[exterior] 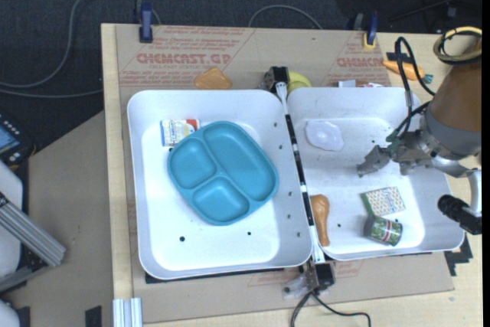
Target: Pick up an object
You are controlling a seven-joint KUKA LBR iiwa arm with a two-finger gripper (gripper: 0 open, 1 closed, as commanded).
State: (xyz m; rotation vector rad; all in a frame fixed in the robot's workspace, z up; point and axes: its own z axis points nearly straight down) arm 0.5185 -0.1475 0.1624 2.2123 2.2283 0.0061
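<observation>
The likeliest things to pick lie in the right bin [348,99]: a small patterned packet [383,201] at lower right of the frame, a green can [382,230] on its side just below it, a tan drumstick-shaped toy [320,215] against the bin's left wall, and a pale, clear lid-like piece [325,135] nearer the top. The gripper [375,162] hangs low over the bin's middle, above and left of the packet, touching nothing; whether its fingers are spread or closed I cannot tell, and nothing is seen between them.

To do this well, I judge it should centre over one item, the can or the packet, and come straight down, since the two lie close together.

In the left bin [145,188] sit a blue divided plate [222,172] and a small carton [178,130] at its upper-left edge. An orange object [213,78] and a yellow one [298,80] lie on the bench behind the bins.
</observation>
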